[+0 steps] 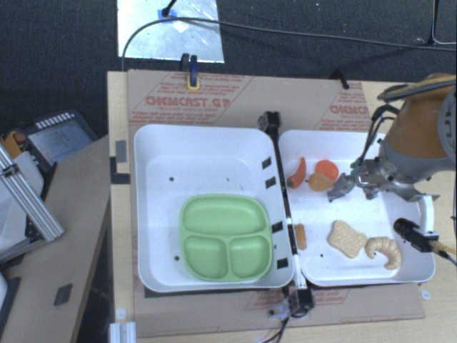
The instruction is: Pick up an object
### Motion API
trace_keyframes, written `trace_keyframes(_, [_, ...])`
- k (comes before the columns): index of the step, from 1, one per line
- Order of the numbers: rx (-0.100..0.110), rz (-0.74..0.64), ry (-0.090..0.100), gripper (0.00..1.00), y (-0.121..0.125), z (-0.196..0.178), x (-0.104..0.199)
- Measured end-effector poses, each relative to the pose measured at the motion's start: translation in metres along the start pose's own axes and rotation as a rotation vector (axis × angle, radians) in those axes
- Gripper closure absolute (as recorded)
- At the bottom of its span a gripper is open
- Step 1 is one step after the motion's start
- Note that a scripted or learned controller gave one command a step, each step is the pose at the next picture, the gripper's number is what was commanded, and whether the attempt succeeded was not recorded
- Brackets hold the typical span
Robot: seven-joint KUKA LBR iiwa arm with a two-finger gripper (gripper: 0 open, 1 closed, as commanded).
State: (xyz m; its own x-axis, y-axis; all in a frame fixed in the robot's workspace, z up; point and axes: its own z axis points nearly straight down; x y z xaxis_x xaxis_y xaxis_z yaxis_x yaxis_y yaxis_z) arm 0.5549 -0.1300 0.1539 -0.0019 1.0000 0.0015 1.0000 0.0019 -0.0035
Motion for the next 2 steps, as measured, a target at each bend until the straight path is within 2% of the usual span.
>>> trace_keyframes(1, [0.000, 0.001, 0.000, 0.00, 0.000, 0.047, 0.009])
trace_keyframes(2, [-0.007, 0.001, -0.002, 1.00, 0.001, 0.034, 0.008])
